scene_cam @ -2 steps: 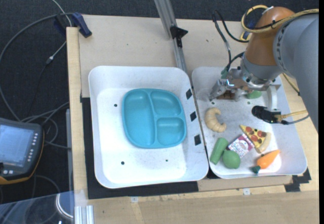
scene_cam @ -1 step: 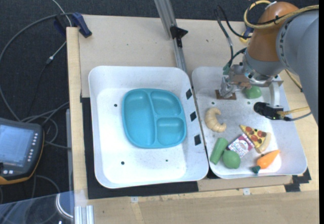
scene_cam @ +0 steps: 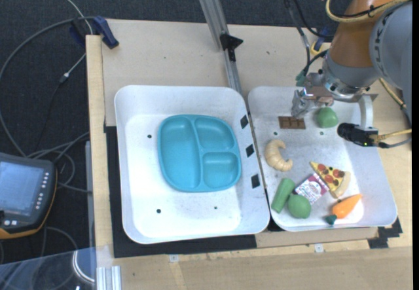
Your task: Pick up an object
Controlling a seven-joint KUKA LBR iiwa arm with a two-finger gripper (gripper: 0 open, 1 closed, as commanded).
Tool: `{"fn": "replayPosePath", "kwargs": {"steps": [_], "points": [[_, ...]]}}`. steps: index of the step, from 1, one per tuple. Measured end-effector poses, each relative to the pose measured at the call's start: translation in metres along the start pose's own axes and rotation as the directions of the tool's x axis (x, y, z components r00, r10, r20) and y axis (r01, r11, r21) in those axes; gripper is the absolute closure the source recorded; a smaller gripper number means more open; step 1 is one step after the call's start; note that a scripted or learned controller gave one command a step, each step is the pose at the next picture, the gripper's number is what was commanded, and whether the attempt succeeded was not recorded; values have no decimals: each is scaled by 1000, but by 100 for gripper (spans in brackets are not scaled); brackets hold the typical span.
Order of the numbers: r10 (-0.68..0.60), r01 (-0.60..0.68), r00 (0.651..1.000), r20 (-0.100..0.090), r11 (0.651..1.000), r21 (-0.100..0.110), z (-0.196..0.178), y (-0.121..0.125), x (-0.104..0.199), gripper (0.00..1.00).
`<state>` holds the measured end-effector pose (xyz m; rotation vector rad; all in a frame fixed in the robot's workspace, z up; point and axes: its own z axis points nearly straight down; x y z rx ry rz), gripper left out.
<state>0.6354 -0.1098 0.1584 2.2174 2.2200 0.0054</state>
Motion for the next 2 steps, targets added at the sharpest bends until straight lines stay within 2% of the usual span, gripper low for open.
{"fn": "replayPosePath", "kwargs": {"steps": [2], "points": [[0, 0, 1000, 1, 1000, -2, -97, -3, -8, 100]]}}
